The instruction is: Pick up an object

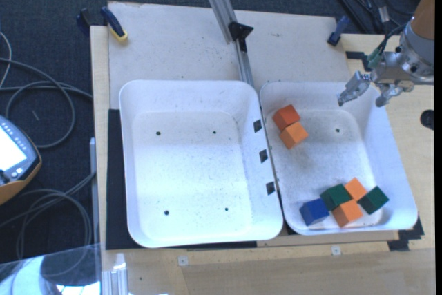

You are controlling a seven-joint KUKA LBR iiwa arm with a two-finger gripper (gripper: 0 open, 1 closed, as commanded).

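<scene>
Two fingers (353,89) stand spread apart with nothing between them — the jaws are open, and the gripper (366,90) hangs over the far right corner of the right bin (395,148), close to its far rim. The arm (423,38) comes in from the right edge of the bench (173,38).

Nearest to the jaws lies a pair of orange blocks (289,126), touching each other, toward the bin's far left corner and near the wall it shares with the left bin (138,107). From the jaws that pair lies to the left and a little toward the near edge; its long axis runs roughly from far to near, slightly slanted. Bare bin floor surrounds it on the right and near sides, so the fingers have room to come down there, though the shared wall is close on the left.

Well apart, in the near right corner, sits a tight cluster — a blue block (314,211), two green blocks (337,195) and two more orange ones (347,212), pressed together and against the near rim. In my judgement the lone pair is the easier target, since the cluster leaves little gap for fingers.
</scene>
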